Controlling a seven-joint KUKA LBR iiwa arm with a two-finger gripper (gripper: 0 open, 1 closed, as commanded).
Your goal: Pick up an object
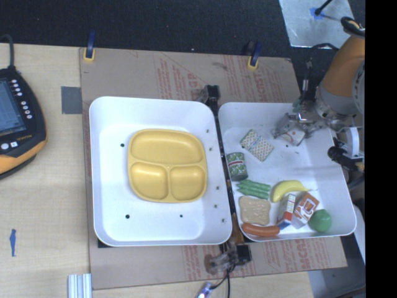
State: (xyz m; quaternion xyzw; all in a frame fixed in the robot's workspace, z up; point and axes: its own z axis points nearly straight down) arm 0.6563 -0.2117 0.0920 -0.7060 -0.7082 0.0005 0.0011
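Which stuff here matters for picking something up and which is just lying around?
For the job: tool; right bin with banana, green ball, sausage, bread slice, carton, can.
Lying about: yellow tray, left bin, pendant.

Toy foods (273,207) clustered in rt bin's (329,166) near half.
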